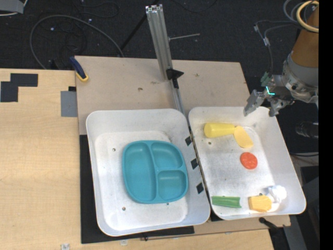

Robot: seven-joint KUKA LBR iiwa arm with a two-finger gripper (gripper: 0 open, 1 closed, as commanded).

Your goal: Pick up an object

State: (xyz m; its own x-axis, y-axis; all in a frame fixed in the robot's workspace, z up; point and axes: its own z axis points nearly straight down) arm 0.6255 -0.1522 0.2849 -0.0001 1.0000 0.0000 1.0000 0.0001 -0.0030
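My gripper (263,105) hangs over the far right corner of the right bin (291,163), open, with nothing between its two fingers. Below and left of it, in that bin, lies a long yellow object (219,129) touching a paler yellow piece (243,137). A round orange-red object (249,161) sits mid-bin. At the near end lie a green bar (226,201), a yellow-orange block (260,203) and a small white object (278,193).
The left bin (104,129) holds a teal divided plate (154,171). A metal post (160,40) rises behind the gap between the bins. Black clips (193,163) line the seam. Tan board lies behind the bins.
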